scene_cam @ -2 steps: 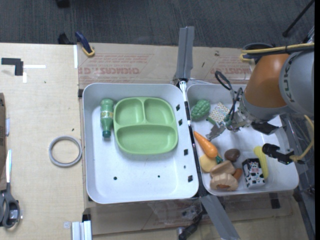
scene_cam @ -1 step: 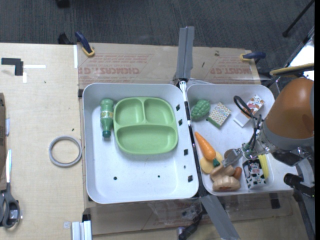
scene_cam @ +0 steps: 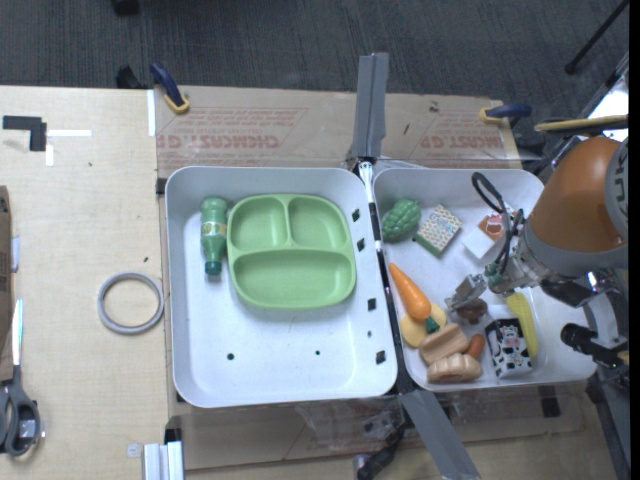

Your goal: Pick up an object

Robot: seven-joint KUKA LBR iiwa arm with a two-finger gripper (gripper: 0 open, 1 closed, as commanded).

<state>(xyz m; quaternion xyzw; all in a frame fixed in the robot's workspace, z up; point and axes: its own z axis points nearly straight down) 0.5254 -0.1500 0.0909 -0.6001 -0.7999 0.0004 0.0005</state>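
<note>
1. While the gripper (scene_cam: 472, 296) is low in the right bin (scene_cam: 455, 176), I cannot tell how its claw stands; it is near the toy carrot (scene_cam: 409, 291) and bread pieces (scene_cam: 446, 353).
2. Around it lie a yellow banana (scene_cam: 523, 320), a cow-pattern carton (scene_cam: 509, 348), a green leafy vegetable (scene_cam: 400, 220) and a small square packet (scene_cam: 438, 229).
3. The left bin (scene_cam: 270, 378) holds a green divided plate (scene_cam: 292, 250), with a green bottle (scene_cam: 213, 233) just beside it.
4. A roll of tape (scene_cam: 131, 301) lies on the bench (scene_cam: 70, 228), well apart.

green tray (scene_cam: 292, 253), orange carrot (scene_cam: 409, 290), white bins (scene_cam: 270, 368)
</note>
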